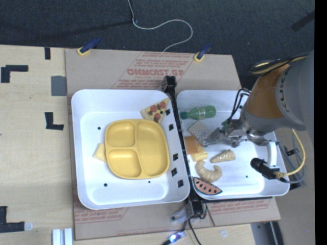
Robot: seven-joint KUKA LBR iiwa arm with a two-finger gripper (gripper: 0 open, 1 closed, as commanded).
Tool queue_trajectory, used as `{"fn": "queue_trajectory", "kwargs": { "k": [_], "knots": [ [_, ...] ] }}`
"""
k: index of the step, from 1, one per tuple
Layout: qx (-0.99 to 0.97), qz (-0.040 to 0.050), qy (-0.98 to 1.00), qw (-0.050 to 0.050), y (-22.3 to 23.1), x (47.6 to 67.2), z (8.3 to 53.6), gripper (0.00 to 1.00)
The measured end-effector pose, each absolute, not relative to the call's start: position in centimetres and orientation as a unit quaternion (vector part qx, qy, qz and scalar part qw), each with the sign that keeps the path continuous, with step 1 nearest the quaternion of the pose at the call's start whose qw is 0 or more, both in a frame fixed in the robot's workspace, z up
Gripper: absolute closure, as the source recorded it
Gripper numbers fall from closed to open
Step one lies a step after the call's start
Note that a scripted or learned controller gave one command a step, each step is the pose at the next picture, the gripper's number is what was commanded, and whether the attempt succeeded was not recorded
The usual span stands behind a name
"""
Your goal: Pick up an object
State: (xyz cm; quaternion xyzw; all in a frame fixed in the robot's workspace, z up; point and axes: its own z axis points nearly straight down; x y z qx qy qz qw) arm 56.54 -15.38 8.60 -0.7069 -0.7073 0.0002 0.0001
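Wood bench w/ cardboard, 2 white bins: 1 yellow tray left; gripper right, claw state unclear.

Red print on cardboard sheet under the bins, at 12 o'clock: looks like "CHEMCAST GP", upside-down; smaller lines illegible.

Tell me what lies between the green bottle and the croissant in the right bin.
In the camera view, between the green bottle and the croissant lie a grey waffle-patterned piece and, below it, an orange block.
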Motion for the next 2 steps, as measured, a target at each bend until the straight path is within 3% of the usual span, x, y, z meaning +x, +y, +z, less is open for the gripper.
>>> {"fn": "queue_trajectory", "kwargs": {
  "k": [1,2],
  "knots": [
    [-0.705,-0.0056,-0.709,-0.001,-15.0,57.0,10.1,1.0],
    [-0.706,-0.0004,-0.708,0.0,-14.5,56.1,15.1,1.0]
  ]
}}
